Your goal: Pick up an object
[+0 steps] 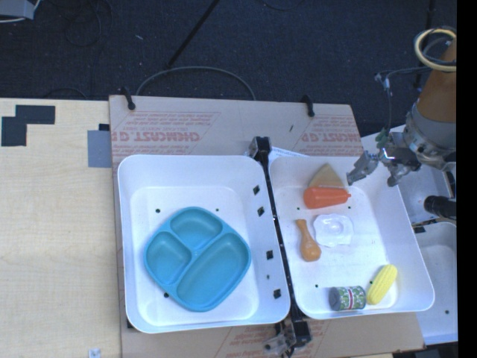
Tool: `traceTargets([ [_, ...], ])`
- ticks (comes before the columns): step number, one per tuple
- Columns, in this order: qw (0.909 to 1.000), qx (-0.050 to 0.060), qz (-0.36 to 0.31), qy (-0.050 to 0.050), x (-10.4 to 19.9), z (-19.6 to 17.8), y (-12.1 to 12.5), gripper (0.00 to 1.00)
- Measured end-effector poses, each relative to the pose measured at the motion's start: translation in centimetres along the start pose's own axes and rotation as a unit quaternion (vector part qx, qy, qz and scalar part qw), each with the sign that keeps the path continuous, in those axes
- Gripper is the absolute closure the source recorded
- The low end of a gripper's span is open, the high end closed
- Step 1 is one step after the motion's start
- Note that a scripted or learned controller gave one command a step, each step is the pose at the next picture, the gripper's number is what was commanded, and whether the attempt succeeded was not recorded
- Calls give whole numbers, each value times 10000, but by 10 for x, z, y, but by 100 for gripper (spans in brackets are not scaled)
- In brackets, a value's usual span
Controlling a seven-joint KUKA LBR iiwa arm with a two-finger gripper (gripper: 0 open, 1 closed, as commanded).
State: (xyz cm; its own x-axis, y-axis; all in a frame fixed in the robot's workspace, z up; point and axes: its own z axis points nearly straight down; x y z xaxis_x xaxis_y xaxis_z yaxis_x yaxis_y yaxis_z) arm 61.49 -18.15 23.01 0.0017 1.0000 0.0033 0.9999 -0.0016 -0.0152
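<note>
gripper (378,168) open, over right bin (417,274) rim | carrot (326,197) apart

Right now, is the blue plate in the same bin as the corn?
No, the blue plate lies in the left bin, while the corn lies in the right bin.

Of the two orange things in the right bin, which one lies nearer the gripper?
The orange carrot, lying crosswise near the bin's far end beside the tan wedge. The gripper hangs just right of it. The other, an orange drumstick, lies lower, towards the bin's middle.
</note>
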Motion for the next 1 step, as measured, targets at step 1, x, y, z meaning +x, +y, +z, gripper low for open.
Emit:
traceTargets([
  [1, 10000, -61, -10, -12, 0, -8, 2, 0],
])
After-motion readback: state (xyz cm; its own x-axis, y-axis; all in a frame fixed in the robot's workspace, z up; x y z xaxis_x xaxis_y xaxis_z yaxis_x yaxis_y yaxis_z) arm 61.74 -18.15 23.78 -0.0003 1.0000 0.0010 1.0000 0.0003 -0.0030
